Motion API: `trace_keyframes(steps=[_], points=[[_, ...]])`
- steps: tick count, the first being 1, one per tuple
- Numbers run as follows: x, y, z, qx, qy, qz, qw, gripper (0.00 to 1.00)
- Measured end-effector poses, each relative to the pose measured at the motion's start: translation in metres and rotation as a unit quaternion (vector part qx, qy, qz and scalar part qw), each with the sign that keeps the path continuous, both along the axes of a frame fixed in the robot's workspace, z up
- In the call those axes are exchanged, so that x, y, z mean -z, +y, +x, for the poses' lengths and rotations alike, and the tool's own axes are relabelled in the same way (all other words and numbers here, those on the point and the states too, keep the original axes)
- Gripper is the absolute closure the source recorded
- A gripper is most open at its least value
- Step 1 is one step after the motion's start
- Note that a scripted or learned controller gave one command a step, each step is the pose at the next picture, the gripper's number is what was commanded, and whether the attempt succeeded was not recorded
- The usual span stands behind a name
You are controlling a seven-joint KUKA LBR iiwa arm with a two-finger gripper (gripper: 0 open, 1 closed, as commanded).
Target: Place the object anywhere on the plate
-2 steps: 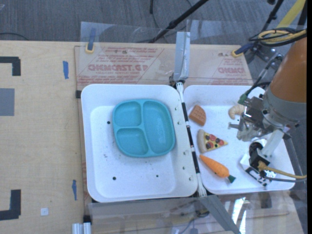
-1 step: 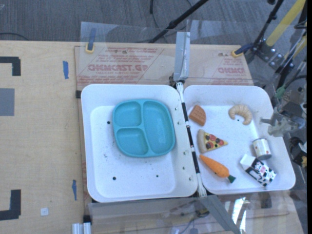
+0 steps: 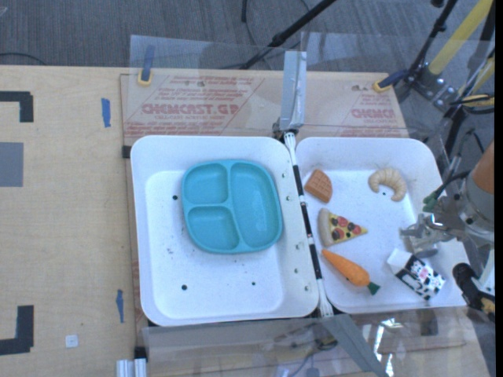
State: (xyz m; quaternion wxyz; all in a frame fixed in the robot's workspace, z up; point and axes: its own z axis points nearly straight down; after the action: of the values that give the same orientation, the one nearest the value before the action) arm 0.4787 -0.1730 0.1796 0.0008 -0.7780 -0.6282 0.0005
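Plate unfilled, toys kept in the right bin

The teal plate (image 3: 233, 206) is centred in the left bin (image 3: 149, 234); the gripper (image 3: 420, 238), seemingly parted and holding nothing, is poised above a black-and-white toy (image 3: 419, 276), apparently for picking.

Teal plate (image 3: 233, 206) alone in left bin (image 3: 149, 210)

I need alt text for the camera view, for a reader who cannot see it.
A teal divided plate lies in the left bin; the right bin holds a pizza slice, carrot, croissant and bread piece, with the tool at its right edge.
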Motion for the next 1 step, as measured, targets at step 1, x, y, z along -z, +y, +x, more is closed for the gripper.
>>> trace_keyframes(steps=[1], points=[[0.0912, -0.0114, 0.0034, -0.244, -0.005, -0.0008, 0.9698, 1.0]])
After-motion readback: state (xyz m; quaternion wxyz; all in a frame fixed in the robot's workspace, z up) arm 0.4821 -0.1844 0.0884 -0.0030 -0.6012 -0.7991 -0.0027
